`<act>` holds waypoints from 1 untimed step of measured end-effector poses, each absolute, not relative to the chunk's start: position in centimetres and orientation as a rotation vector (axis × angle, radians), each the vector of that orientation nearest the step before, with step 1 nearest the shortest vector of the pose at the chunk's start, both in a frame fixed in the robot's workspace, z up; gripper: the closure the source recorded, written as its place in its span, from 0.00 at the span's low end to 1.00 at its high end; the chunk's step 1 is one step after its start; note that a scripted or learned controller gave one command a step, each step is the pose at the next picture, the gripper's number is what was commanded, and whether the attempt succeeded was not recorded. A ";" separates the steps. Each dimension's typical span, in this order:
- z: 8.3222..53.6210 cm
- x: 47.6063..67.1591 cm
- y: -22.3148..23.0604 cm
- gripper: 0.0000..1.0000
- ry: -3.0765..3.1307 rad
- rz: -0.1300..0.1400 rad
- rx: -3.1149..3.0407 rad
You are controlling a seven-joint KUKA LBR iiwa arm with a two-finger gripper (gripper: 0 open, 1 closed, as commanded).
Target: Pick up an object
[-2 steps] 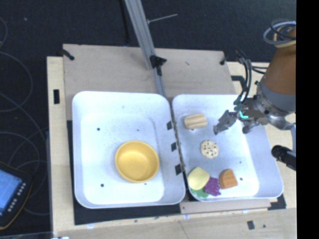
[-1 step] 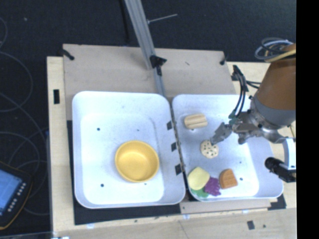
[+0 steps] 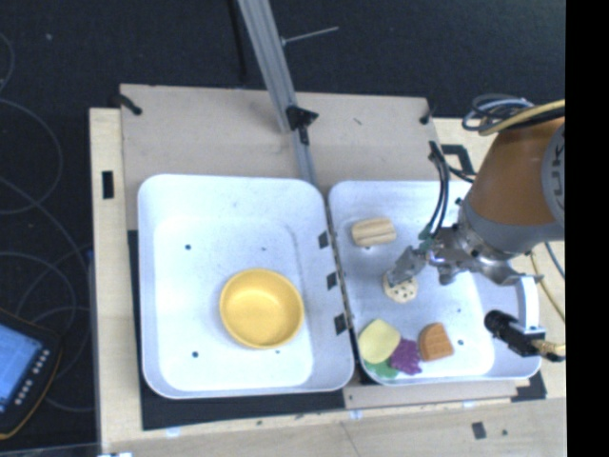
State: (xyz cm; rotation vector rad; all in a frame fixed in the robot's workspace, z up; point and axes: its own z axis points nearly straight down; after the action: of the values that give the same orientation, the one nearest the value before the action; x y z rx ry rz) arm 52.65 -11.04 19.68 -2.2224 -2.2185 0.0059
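The right bin [image 3: 476, 303] holds several small items. A tan roll [image 3: 373, 231] lies near its back left. A round beige piece with dark dots [image 3: 402, 289] sits in the middle. Along the front lie a yellow-green piece [image 3: 378, 340], a purple grape bunch [image 3: 407, 357] and an orange-brown piece [image 3: 436, 341]. My gripper [image 3: 407, 267] reaches in from the right and hangs just above and behind the dotted beige piece, very close to it. I see nothing held in it.
A yellow bowl [image 3: 261, 307] stands in the left bin [image 3: 171, 255]. A grey metal post [image 3: 276, 65] slants down to the divider between the bins. Cables [image 3: 440, 193] trail from the wrist over the right bin's back.
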 end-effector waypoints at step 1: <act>13.5 53.1 -11.3 0.00 -2.218 0.007 -2.223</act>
State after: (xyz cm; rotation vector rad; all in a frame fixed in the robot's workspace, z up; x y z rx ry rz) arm 53.10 -11.29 13.49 -2.2226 -2.2176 0.0071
